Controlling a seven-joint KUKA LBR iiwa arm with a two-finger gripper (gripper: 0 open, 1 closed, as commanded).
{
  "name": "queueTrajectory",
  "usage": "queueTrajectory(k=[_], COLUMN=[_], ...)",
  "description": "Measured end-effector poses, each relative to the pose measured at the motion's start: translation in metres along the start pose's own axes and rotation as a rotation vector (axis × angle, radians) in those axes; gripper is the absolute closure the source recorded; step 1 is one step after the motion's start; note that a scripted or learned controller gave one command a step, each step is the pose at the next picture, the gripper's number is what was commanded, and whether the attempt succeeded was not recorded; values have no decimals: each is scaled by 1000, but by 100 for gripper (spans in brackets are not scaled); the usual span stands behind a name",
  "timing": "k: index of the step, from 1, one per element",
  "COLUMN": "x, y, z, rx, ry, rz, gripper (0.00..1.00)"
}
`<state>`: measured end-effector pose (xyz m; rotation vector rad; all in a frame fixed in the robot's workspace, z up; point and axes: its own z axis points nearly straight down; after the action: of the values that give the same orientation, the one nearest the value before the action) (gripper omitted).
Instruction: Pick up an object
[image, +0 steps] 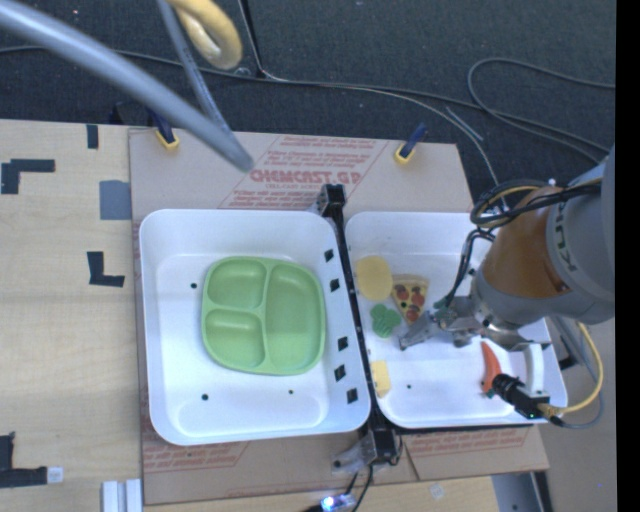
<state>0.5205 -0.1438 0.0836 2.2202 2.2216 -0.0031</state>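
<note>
Nearest the camera, the right bin held five small things: a pale yellow block against its left wall, an orange carrot-like piece towards its right, then a green leafy piece, a pizza-slice toy just beside it, and a round yellow disc farthest back. The gripper hung low over this bin, close to the right of the green piece and the pizza slice, with nothing visibly between its fingers; whether they stood apart or together could not be made out. Beside it, the left bin held one green divided plate with three compartments, all bare. The two bins sat on a cardboard sheet, fastened at its far edge by two clamps.
</note>
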Motion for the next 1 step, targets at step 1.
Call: queueTrajectory(k=[1], x=[0], y=[1], z=[-12], rx=[-3], ry=[0], rz=[-1], gripper=[100])
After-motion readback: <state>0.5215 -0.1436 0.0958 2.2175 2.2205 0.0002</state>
